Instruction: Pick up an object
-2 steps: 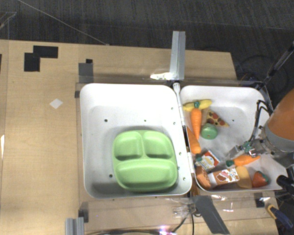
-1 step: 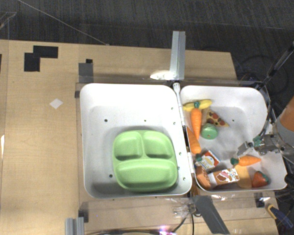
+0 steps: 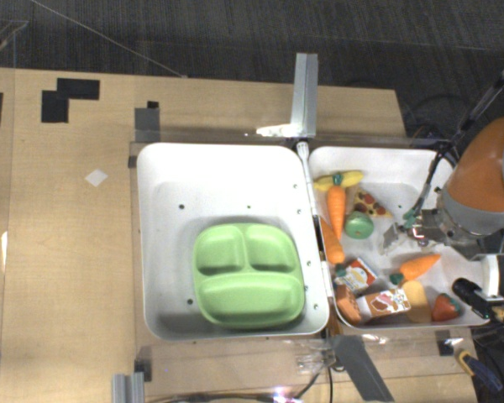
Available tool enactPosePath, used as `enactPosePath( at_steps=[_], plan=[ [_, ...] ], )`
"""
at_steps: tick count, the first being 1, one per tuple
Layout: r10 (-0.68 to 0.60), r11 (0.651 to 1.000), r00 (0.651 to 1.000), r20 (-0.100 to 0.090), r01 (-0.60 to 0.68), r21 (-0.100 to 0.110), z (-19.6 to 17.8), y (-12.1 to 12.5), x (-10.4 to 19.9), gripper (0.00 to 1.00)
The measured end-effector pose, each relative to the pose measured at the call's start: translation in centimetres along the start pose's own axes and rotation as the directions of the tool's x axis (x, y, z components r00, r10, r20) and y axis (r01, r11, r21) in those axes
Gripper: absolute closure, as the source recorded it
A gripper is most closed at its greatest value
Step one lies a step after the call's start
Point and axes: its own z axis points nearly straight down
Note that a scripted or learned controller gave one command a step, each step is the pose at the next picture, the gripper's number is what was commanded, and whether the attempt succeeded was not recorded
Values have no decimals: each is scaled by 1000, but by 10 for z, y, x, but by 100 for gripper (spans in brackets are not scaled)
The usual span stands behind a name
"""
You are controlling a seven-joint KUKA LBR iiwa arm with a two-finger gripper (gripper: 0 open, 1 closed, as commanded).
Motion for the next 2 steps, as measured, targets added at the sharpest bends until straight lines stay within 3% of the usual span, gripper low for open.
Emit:
enactPosePath(
  at_steps=[1, 2],
  plan=[
    [-180, 984, 984, 2, 180, -4, -41, 110, 26, 0],
    [-281, 960, 960, 2, 281, -5, 13, 125, 64, 0]
  ],
)
